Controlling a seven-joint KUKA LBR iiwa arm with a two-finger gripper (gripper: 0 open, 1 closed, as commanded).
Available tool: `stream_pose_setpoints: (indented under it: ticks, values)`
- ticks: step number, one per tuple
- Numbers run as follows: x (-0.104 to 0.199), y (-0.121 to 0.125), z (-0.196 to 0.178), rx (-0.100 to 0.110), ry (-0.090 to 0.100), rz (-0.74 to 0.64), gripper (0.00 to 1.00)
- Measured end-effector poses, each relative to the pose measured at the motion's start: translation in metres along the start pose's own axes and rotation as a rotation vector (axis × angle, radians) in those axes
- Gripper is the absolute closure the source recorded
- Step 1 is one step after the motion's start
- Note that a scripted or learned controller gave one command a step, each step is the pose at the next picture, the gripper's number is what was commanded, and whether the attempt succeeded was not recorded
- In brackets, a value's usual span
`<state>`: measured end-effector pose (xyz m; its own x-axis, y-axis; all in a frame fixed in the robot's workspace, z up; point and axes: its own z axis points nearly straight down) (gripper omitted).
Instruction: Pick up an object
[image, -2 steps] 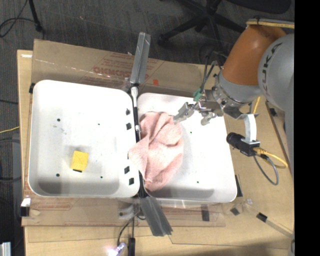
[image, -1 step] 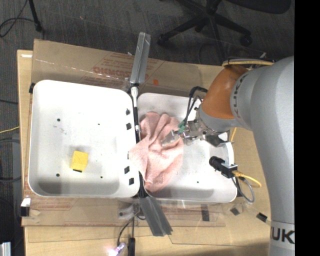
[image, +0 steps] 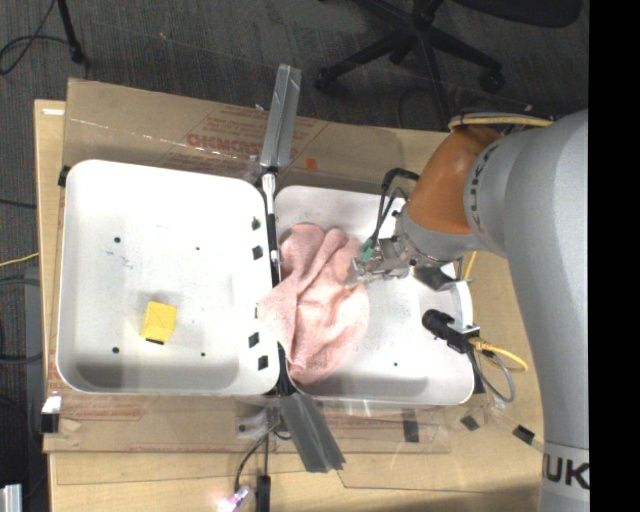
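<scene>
In the right bin (image: 425, 355), along its left side: pink cloth (image: 318, 300), crumpled into a long heap. Runs from the bin's upper middle down toward its near left corner. Left edge pressed against the divider (image: 268, 230) between the two bins, perhaps lapping slightly onto it. Lying on the bin floor as far as can be seen.

Just at the cloth's upper right edge: gripper (image: 368, 263), lowered into the bin and turned leftward toward the fabric. Touching the folds there or very nearly so; cannot tell which. Grip state not readable from this slant either: cannot tell how far open, nor whether any fabric is caught in it. Bulk of the cloth to the left of and below the gripper.

Behind the gripper, to the right: grey arm (image: 525, 200) with orange band (image: 442, 190), covering the bin's upper right corner.

In the left bin (image: 150, 220), well apart from the gripper: yellow block (image: 159, 321), small, resting low and left of centre on the white floor, touching no wall.

Under both bins: brown cardboard (image: 170, 120) with red print, spread over a pale bench (image: 48, 250).
</scene>
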<state>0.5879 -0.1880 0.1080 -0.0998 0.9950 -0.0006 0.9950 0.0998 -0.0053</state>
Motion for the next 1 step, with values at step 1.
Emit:
stream_pose_setpoints:
  ticks: [1]
  values:
    - [0.0168,0.0053,-0.0871,-0.004,0.001,0.267,1.0]
